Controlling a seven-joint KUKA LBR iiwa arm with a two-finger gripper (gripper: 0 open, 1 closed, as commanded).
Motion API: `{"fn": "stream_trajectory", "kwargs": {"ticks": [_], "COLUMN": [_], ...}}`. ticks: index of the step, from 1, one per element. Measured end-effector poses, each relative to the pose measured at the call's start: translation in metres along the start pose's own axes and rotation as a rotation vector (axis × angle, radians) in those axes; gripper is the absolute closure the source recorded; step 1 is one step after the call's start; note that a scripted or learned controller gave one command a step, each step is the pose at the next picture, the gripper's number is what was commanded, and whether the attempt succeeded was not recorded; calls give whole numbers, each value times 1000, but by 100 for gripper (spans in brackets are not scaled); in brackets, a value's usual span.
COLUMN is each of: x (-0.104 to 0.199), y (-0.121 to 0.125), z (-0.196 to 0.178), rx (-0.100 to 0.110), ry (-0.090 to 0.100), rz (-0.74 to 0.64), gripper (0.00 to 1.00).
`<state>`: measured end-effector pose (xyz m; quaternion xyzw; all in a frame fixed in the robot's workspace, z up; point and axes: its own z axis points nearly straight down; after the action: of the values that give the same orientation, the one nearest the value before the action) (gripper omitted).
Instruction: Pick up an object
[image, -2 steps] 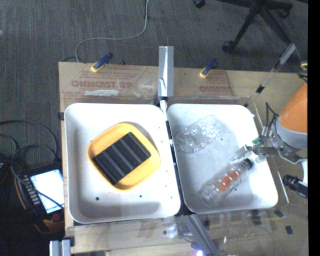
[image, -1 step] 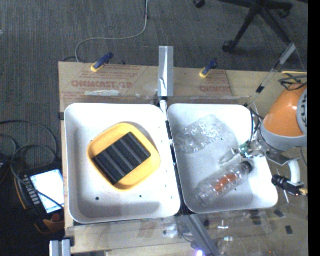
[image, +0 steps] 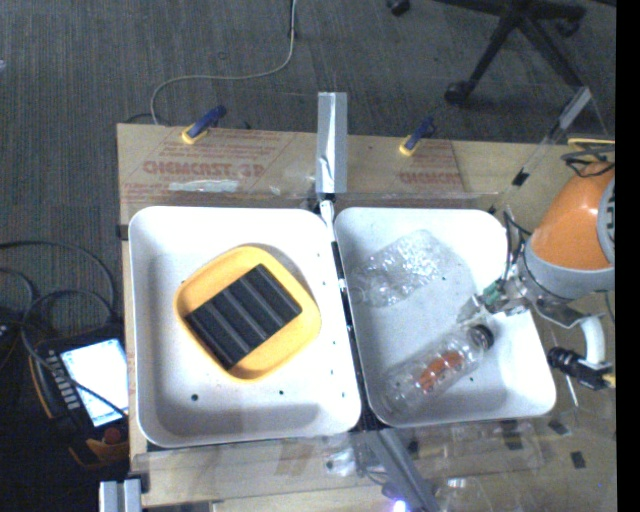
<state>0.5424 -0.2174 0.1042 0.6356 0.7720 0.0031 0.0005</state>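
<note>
A yellow pad with a black ribbed top (image: 250, 310) lies tilted in the middle of the left bin (image: 150, 400). In the right bin (image: 525, 400), a clear plastic bottle (image: 432, 372) with a dark cap lies on its side near the front. A crumpled clear plastic piece (image: 405, 265) rests toward the back. My gripper (image: 503, 296) is low at the right bin's right edge, just above and right of the bottle's cap end. The arm's orange band (image: 572, 232) covers most of the wrist.
A metal upright (image: 331, 140) stands at the back between the bins. Two yellow-and-blue clamps (image: 203, 123) (image: 417, 136) hold the brown board behind them. A tablet and cables (image: 85, 375) lie on the floor at the left.
</note>
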Motion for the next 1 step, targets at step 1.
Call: {"fn": "stream_trajectory", "kwargs": {"ticks": [1], "x": [0], "y": [0], "z": [0], "rx": [0], "ry": [0], "rz": [0], "gripper": [0]}}
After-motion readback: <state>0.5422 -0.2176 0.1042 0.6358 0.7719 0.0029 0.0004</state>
